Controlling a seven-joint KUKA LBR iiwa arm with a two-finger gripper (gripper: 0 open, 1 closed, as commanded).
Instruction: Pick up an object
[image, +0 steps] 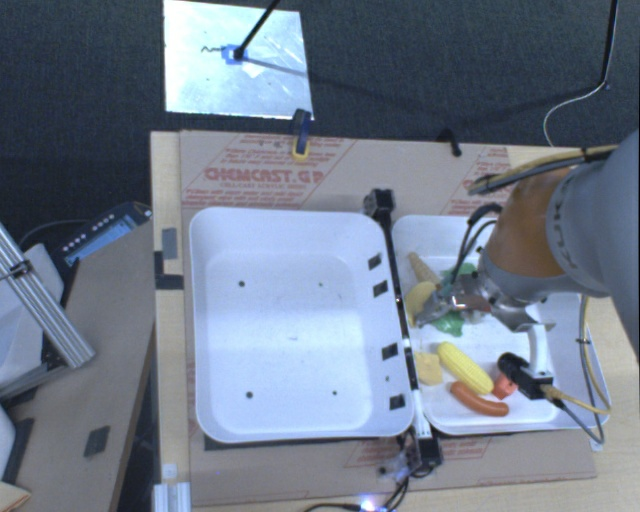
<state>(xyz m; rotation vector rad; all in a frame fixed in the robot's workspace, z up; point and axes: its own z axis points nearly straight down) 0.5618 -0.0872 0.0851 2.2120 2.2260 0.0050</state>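
Now the end effector (447, 308) hovers low over the green toy (452, 323) in the right bin (570, 418); grip state unclear.

1. The arm (590, 215) reaches in from the right edge of the view, its broad grey link filling the upper right corner.
2. An orange band (525, 235) wraps the arm just above the wrist, left of the grey link.
3. The wrist (505, 295) is grey and bends downward and to the left, toward the near side.
4. The gripper (440, 305) sits at the arm's left end, low, pointing left.
5. Dark cables (470, 235) loop from the wrist up along the orange band.
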